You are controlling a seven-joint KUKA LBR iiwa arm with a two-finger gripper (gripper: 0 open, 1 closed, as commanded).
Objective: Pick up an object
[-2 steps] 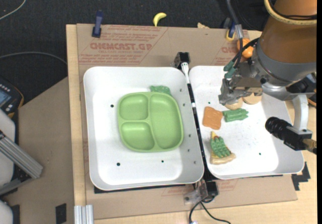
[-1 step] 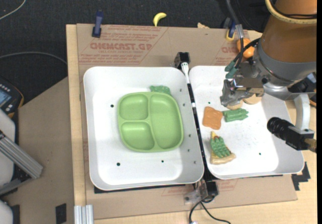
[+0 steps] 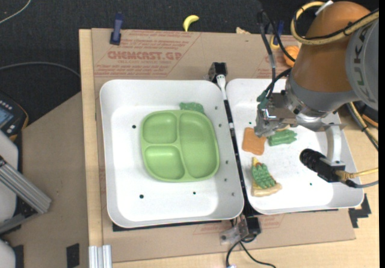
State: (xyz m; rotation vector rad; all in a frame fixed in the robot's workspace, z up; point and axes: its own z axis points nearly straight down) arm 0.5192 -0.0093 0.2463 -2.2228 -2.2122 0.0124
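My gripper hangs low over the right bin, near its left side. Just below and left of it lies an orange flat piece, close to the fingertips. A green toy piece lies right of the gripper, partly under the wrist. Nearer the front sits a tan cookie-shaped toy with a green tree on it. I see nothing held between the fingers.
The left bin holds a green divided plate with a small green object at its far edge. A black clamp sits where the bins meet at the back. A yellow item lies beyond the cardboard.
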